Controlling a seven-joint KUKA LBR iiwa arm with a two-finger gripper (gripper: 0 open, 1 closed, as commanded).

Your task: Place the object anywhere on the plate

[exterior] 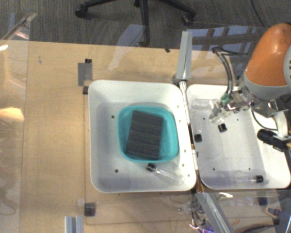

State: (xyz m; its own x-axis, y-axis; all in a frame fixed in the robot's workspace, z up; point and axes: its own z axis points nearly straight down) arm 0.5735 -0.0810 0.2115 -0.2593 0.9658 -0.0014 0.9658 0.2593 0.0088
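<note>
Two white bins sit side by side on the wooden bench. Left bin: a teal plate lies in the middle, bearing a dark ribbed block that rests flat within the plate rim. A clear tube with a black cap lies in the bin just below the plate. Right bin: the gripper hangs over the upper left area; whether it is wide or narrow cannot be told. Another clear tube lies near the lower edge.
</note>
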